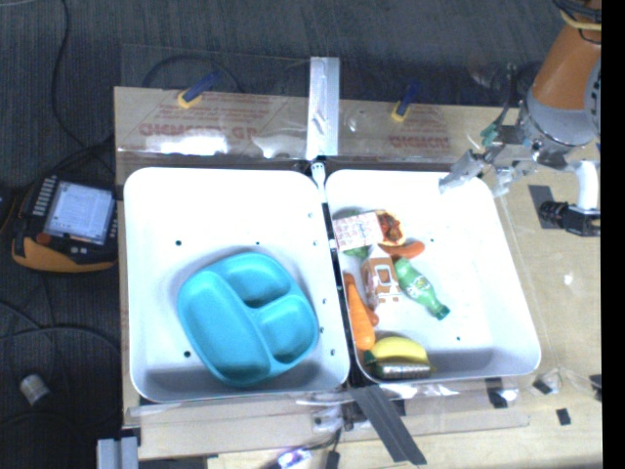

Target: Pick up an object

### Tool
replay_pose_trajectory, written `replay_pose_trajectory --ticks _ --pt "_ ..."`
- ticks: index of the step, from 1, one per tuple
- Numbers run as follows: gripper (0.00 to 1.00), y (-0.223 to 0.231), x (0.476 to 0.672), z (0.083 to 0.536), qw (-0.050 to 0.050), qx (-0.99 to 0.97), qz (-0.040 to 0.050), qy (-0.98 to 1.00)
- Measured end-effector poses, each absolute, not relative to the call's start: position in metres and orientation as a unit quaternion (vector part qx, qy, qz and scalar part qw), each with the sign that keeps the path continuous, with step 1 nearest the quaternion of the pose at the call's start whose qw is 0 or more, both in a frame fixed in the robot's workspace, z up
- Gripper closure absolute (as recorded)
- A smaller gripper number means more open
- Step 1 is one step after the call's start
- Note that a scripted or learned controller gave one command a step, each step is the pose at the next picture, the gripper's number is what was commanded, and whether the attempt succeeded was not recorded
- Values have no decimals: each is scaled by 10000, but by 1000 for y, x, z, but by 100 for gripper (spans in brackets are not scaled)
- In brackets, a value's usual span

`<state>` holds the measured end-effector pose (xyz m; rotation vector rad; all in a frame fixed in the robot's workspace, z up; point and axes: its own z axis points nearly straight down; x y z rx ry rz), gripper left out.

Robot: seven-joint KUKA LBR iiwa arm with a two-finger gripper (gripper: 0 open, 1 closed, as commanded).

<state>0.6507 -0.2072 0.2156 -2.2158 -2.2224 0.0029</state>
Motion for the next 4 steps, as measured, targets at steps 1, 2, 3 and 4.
replay_pose_trajectory --ticks 1,2,3,4 --pt "0 -143 570 156 21 -6215 6 -7834" --pt "0 -145 546 110 -34 -5984 -17 -8012" --pt "100 -143 548 118 -27 -5983 -30 -8012" --pt "100 -91 578 231 8 -6506 20 -7595"
